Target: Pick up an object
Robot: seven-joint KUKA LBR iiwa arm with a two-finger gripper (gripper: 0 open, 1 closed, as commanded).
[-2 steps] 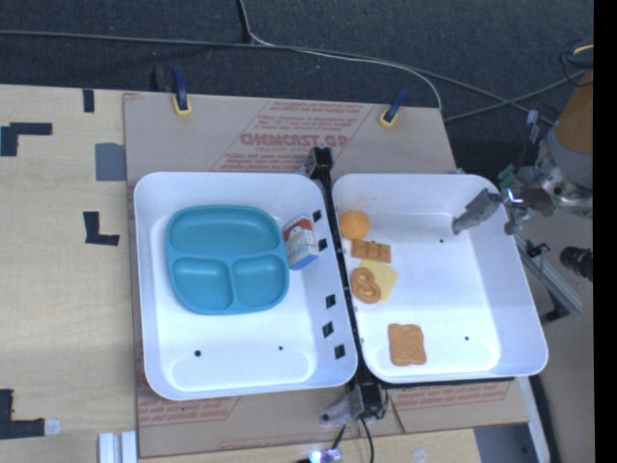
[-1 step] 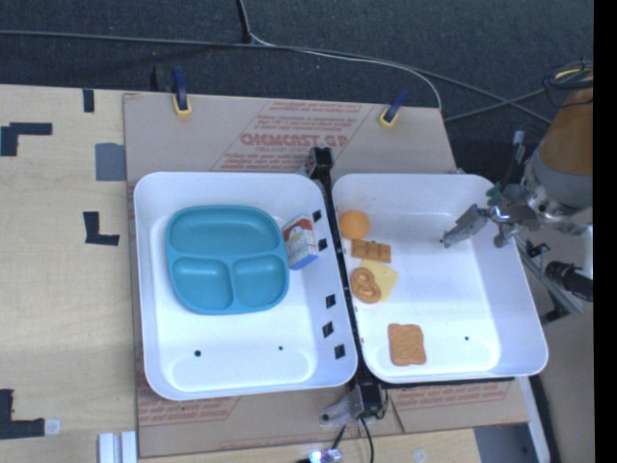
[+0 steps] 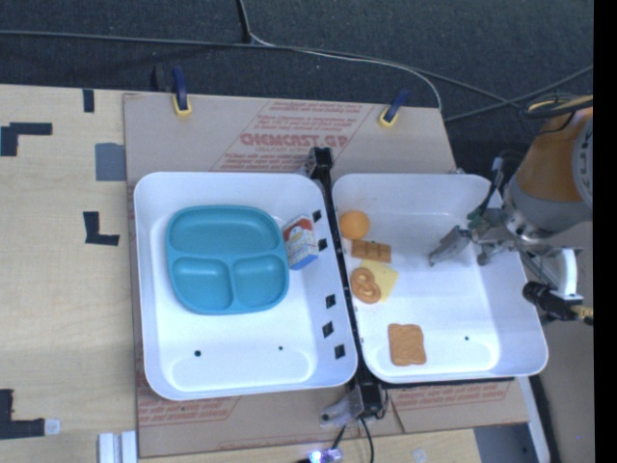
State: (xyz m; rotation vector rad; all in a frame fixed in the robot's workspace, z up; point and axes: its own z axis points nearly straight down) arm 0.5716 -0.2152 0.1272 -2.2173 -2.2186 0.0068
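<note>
Plainly, the gripper (image 3: 461, 246) hangs over the right bin (image 3: 501, 355) near its right wall, its fingers spread apart with nothing between them. Candidate objects lie along that bin's left edge: an orange ball (image 3: 355, 224) near the far left corner, a brown block (image 3: 371, 251) just beside it, a pretzel (image 3: 365, 284) resting on a yellow slice (image 3: 386, 278), and a toast piece (image 3: 406, 344) toward the near edge. Because ball, block and pretzel crowd together, a descent there could nudge neighbours or pinch two at once; the ball could also roll away. The flat toast may slip under the fingertips. Red print on the cardboard (image 3: 289, 133) beneath the bins seems to read "CHEMCAST GP". A small can (image 3: 301, 241) beside the blue plate (image 3: 228, 258) in the left bin (image 3: 241, 365) bears a label too small to read.
</note>
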